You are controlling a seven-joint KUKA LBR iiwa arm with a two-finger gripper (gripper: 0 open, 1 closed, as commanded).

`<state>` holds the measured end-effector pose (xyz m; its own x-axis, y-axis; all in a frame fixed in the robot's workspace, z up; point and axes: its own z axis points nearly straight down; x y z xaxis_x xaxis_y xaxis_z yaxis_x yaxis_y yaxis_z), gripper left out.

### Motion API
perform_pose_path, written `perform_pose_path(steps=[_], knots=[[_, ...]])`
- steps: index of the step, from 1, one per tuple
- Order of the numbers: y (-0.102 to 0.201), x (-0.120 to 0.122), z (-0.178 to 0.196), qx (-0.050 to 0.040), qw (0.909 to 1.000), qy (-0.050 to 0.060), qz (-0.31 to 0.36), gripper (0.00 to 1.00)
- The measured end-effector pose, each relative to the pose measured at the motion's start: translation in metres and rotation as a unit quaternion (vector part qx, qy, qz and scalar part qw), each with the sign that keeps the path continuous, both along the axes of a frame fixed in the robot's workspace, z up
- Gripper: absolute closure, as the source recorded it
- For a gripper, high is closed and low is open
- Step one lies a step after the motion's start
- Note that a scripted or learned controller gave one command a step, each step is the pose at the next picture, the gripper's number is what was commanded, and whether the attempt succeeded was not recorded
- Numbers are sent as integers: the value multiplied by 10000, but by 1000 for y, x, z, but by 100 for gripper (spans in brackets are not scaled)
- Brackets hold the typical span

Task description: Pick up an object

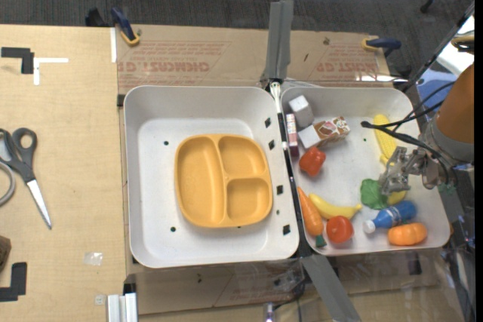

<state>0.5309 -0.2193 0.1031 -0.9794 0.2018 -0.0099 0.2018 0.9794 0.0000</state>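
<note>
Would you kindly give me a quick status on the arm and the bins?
Gripper low over right bin, at green toy. Nothing seen between fingers. Yellow corn, blue bottle crowd close. Yellow tray in left bin.

Orange-banded arm (459, 117), metal wrist

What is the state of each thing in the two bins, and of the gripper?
Yellow divided plate: lies flat in the left bin, compartments bare.
Banana: lies flat in the right bin.
Carrot: lies along the right bin's left wall.
Blue bottle: lies on its side.
Green toy: lies under the gripper.
Gripper: low over the green toy; holding cannot be told.
</note>
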Motion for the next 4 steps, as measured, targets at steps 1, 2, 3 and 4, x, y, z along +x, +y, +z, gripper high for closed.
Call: perform_pose_path(steps=[1,2,3,4], knots=[[0,0,0,1,10000,-1,1,0],[5,31,-10,9,9992,21,-389,0],[5,33,0,-2,9993,-3,-374,100],[5,33,0,-1,9993,-2,-375,0]])
